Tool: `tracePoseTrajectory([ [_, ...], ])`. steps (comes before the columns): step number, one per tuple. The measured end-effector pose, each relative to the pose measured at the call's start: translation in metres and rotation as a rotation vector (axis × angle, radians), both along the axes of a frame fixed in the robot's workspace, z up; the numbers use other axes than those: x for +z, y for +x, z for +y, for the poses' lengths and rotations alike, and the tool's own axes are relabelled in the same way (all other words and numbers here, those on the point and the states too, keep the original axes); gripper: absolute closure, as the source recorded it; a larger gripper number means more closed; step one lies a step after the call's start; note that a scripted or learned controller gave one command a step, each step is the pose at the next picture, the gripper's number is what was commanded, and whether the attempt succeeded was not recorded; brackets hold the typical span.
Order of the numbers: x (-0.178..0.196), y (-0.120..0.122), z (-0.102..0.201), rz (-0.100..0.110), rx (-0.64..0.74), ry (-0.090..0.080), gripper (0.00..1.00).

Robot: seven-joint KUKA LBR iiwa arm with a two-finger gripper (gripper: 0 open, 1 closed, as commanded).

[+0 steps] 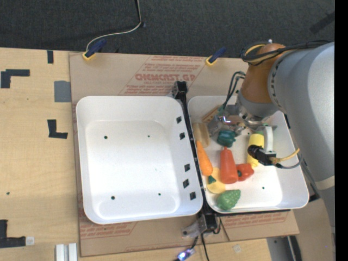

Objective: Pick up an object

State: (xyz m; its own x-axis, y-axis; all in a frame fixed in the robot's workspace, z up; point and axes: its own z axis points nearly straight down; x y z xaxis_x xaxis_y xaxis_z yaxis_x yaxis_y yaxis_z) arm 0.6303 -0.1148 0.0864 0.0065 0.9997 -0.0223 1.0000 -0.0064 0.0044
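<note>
Wooden bench (32,162) with two white bins; right bin (283,200) crowded with toys, teal piece (226,138) at twelve o'clock beneath gripper (231,123) (grip state indiscernible); best descended squarely, clear of orange carrot (203,159) at nine o'clock.

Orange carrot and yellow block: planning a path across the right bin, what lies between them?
In the camera view, a red object lies between the orange carrot and the yellow block.
</note>
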Motion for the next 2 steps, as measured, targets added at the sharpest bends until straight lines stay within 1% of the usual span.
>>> tracePoseTrajectory([
  [1,-0.001,0.015,0.008,0.003,0.004,0.012,0.00],
  [2,-0.001,0.038,0.013,0.003,0.004,0.007,0.00],
])
